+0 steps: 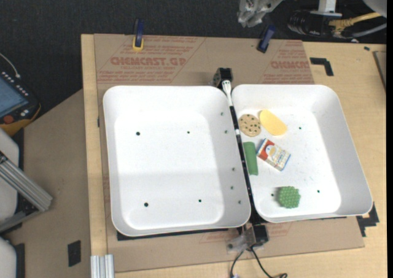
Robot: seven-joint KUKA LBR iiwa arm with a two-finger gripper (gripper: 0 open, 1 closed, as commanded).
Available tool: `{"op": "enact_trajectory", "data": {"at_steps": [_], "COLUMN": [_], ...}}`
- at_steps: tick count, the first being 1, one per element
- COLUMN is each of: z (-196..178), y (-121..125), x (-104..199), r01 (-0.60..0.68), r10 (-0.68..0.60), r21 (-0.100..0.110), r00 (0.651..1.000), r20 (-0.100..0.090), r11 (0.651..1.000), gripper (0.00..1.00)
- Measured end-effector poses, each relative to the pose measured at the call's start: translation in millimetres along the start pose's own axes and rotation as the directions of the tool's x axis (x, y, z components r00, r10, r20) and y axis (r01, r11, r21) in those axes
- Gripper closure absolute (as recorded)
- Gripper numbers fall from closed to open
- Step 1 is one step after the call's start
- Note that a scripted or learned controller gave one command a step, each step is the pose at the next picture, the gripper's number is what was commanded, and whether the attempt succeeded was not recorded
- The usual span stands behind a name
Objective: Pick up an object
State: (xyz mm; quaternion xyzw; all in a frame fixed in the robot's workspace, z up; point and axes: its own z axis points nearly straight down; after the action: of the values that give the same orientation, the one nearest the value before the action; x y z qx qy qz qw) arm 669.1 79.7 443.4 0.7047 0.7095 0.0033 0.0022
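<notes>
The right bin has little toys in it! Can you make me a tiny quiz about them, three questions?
1. True or false: the round cookie touches the yellow piece.
2. Which thing lies nearest the bin's front edge? A) green bumpy ball B) green stick C) small red and white box
3. Fill in: all five things lie in the ___ bin.

Key: 1 true; 2 A; 3 right.
</notes>
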Motion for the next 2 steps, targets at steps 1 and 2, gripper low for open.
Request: {"op": "enact_trajectory", "data": {"at_steps": [1,2], "z": [-40,-96], "y": [-116,-72], "x": [10,69], "r01": [-0.002,-0.001], "r10": [0.002,0.001], "r21": [0.007,-0.003], "r00": [1.000,1.000], "r20": [-0.002,0.000], "r11": [1.000,1.000], "gripper": [1.00,1.00]}}
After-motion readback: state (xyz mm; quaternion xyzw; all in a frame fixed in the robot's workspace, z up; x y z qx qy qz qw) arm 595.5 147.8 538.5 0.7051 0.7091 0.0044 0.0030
